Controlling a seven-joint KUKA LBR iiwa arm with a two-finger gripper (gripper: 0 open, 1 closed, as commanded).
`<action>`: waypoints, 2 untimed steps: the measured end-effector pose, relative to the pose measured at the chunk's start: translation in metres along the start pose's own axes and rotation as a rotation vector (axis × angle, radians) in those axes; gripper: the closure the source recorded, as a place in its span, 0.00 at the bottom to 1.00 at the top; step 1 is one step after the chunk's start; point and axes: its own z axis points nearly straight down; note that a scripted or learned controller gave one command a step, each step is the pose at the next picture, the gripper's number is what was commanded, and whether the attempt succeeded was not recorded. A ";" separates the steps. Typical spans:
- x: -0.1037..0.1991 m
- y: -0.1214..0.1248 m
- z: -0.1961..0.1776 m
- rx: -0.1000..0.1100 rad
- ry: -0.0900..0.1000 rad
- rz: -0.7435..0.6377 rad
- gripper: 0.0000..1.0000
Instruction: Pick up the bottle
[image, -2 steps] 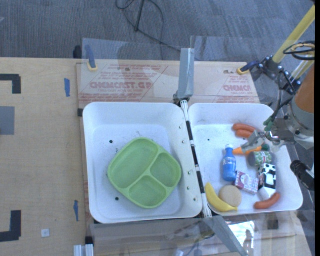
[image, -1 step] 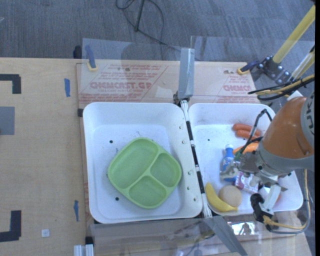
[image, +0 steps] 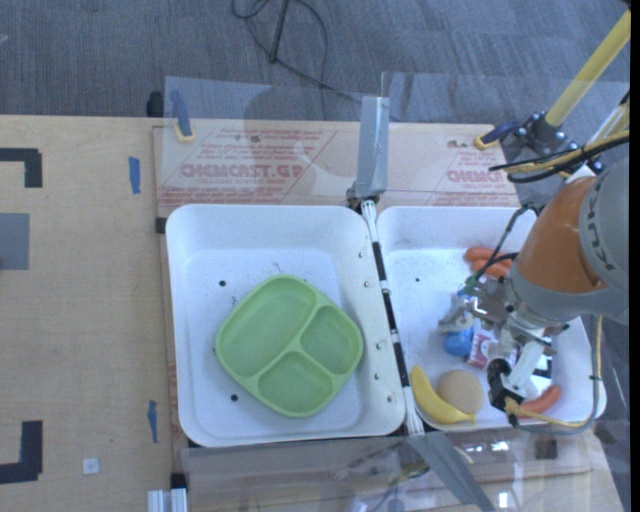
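Arm's down low in the right bin (image: 430, 235), gripper (image: 478, 318) over the clutter; whether it's spread or pinched, I cannot tell. The bottle (image: 462, 340) looks like that blue piece just beneath, near the banana (image: 437, 400). Best approach: centre squarely, close gently.

a pale wooden bench (image: 80, 300) spreads under even light. beyond its far edge lies grey carpet floor (image: 120, 45), crossed by a dark cable (image: 290, 40). on the bench sit strips of blue tape (image: 134, 174) and black corner marks (image: 25, 165).
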 end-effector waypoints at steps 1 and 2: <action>-0.026 0.031 -0.032 0.011 -0.002 0.122 0.00; -0.021 0.026 -0.014 0.013 -0.002 0.108 0.00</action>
